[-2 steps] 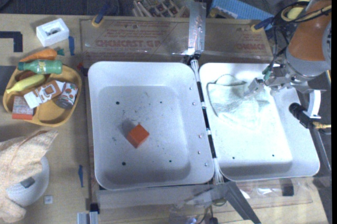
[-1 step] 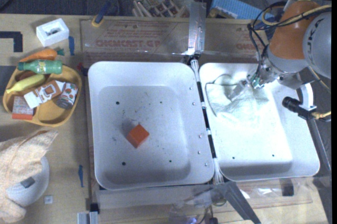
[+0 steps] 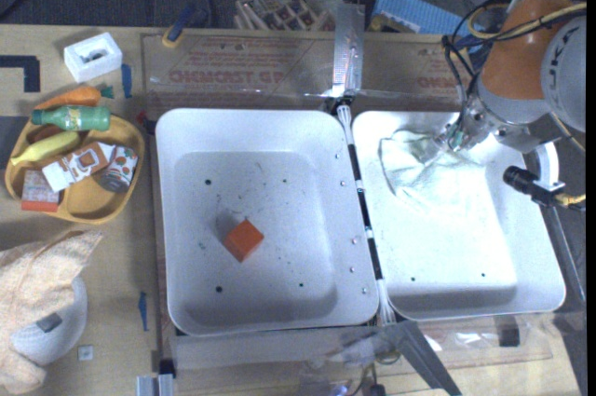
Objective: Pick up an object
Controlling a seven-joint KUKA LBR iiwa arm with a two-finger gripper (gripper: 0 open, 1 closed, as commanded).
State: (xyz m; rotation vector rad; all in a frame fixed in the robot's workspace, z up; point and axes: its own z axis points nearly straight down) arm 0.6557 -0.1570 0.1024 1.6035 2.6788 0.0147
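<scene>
A small orange cube (image 3: pixel 244 239) lies in the left bin (image 3: pixel 186 143), a little below its middle. A crumpled clear plastic wrapper (image 3: pixel 413 165) lies in the upper left part of the right bin (image 3: pixel 484 273). My gripper (image 3: pixel 455 137) reaches down from the right to the wrapper's upper right corner and touches it there. The plastic rises in a peak toward the gripper's tip. The tip is small and blurred against the plastic.
A yellow bowl (image 3: pixel 112 203) of toy food stands left of the bins, above a beige cloth (image 3: pixel 42 292). A small white box (image 3: pixel 92 55) sits at the bench's far left. The arm's orange band (image 3: pixel 521 59) hangs over the right bin's back right corner.
</scene>
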